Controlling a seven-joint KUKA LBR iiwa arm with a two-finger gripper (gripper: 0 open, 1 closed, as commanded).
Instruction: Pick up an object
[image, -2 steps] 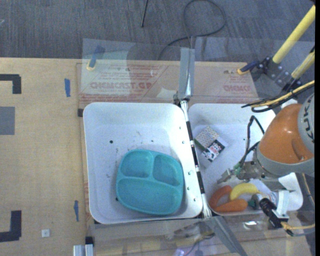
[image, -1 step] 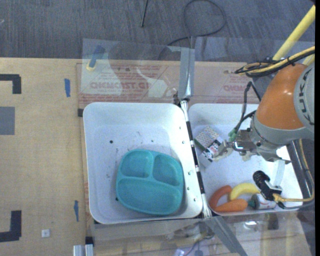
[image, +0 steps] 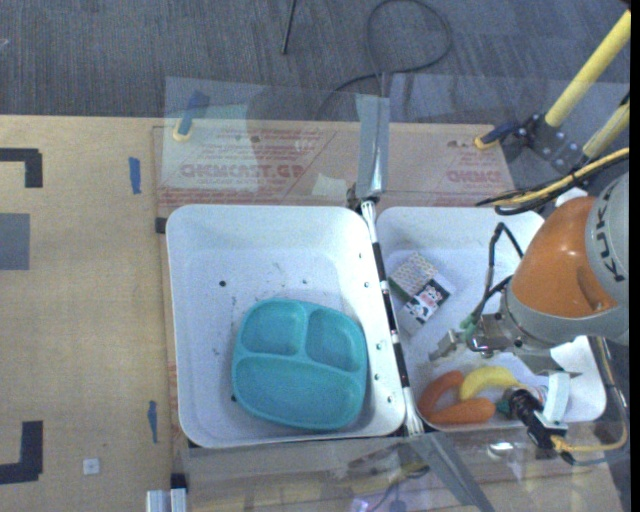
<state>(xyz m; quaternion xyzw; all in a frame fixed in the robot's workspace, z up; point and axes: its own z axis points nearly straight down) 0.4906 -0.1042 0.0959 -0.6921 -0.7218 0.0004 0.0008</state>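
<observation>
Left bin (image: 190, 300): teal divided plate (image: 300, 365).
Right bin (image: 400, 235): small patterned packet (image: 420, 287) mid-floor; orange toy (image: 455, 400) and banana (image: 487, 379) at near wall.
Gripper (image: 470, 340): above toys, opening cannot be told, nothing visibly held.
Risk: crowded toys by wall may slip aside on descent.

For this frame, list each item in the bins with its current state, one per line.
Teal divided plate: flat, right way up, in the left bin.
Patterned card packet: lying flat in the right bin.
Banana: resting by the orange toy.
Gripper: above the right bin, gripping nothing visible.
</observation>
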